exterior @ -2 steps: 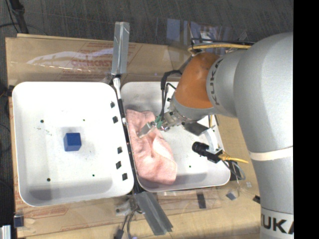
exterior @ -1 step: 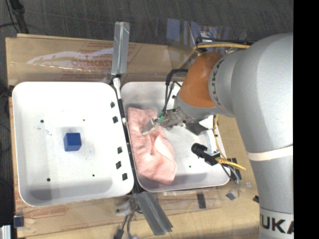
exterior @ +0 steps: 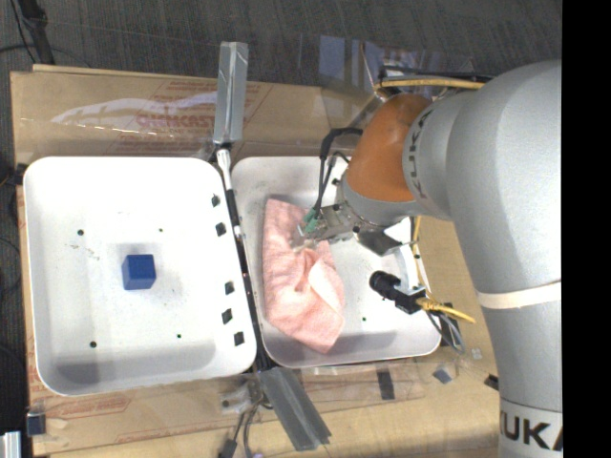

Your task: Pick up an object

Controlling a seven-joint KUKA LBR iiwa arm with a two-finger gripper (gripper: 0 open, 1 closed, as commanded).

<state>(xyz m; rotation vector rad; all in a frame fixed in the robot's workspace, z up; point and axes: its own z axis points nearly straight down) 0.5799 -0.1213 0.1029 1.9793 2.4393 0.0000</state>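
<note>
Gripper (exterior: pixel 313 229) low over pink cloth (exterior: pixel 301 280) in right bin (exterior: pixel 382 346); grasp step apparently underway. Finger state: cannot tell. Next: confirm pinch, lift straight.

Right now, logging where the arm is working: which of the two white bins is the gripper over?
The right bin, which holds the pink cloth; the gripper is at that cloth. The left bin holds a blue cube.
</note>
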